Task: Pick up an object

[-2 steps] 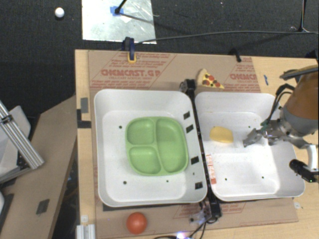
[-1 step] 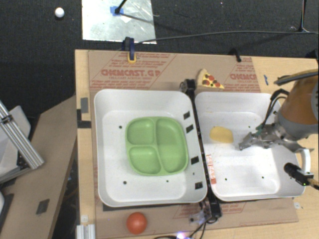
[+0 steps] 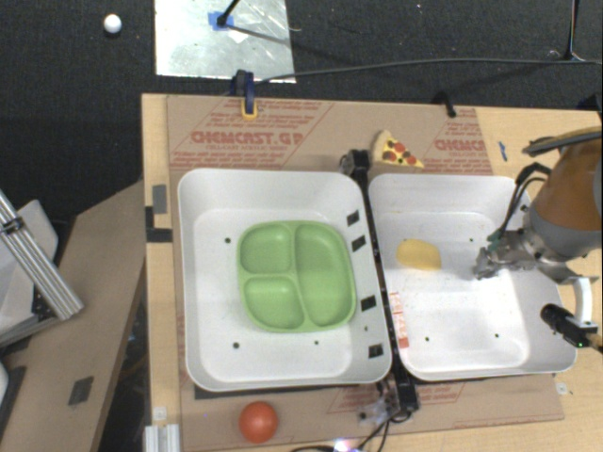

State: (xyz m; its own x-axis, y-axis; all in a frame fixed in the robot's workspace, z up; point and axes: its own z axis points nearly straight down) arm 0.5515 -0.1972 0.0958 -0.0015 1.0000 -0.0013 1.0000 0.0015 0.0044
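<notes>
A small yellow object (image 3: 418, 254) lies on the floor of the right bin (image 3: 452, 351), near its left side. My gripper (image 3: 488, 264) is low in the same bin, to the right of the yellow object and apart from it. The arm's orange band and grey wrist hang above it at the right edge. A green divided plate (image 3: 296, 276) rests in the middle of the left bin (image 3: 207, 347).
A toy pizza slice (image 3: 398, 152) lies on the cardboard behind the bins. A red-orange ball (image 3: 258, 421) sits on the bench in front of the left bin. A blue clamp (image 3: 245, 89) holds the cardboard's back edge. Black clips line the gap between the bins.
</notes>
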